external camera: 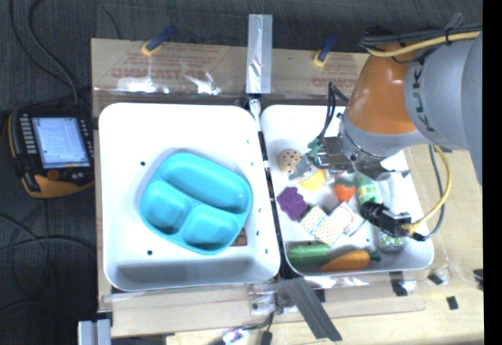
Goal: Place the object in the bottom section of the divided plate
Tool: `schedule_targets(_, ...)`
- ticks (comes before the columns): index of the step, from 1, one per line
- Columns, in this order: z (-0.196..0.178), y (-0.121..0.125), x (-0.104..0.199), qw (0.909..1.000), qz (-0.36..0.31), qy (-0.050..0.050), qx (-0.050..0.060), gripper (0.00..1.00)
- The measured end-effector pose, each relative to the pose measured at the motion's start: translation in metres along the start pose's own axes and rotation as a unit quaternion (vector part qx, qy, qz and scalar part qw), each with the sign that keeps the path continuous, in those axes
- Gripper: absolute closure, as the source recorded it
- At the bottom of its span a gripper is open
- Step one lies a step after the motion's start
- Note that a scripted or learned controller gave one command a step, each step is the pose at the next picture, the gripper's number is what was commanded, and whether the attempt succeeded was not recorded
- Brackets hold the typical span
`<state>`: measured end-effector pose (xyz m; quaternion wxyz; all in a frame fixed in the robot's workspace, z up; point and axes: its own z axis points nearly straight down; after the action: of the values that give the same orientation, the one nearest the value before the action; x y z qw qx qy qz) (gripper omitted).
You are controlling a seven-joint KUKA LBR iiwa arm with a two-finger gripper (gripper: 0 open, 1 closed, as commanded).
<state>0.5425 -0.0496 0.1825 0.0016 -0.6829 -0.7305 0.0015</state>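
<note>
Plate, bright blue with 3 sections, lies in left bin; gripper finger state unclear over the toys.

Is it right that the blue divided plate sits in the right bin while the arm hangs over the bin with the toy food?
Not quite. In the camera view the blue divided plate sits in the left bin, not the right one. The rest holds: the arm hangs over the right bin with the toy food.

arm cut off at right edge, covering right bin's far corner, items beneath wrist hidden
</note>
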Motion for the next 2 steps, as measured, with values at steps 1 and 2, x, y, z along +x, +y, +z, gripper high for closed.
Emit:
schedule_targets(1, -0.0076, 0.0117, 0.076, 0.9986, 0.053, 0.0, 0.0, 1.0)
schedule_targets(2, -0.0075, 0.0117, 0.0759, 0.9986, 0.053, 0.0, 0.0, 0.0)
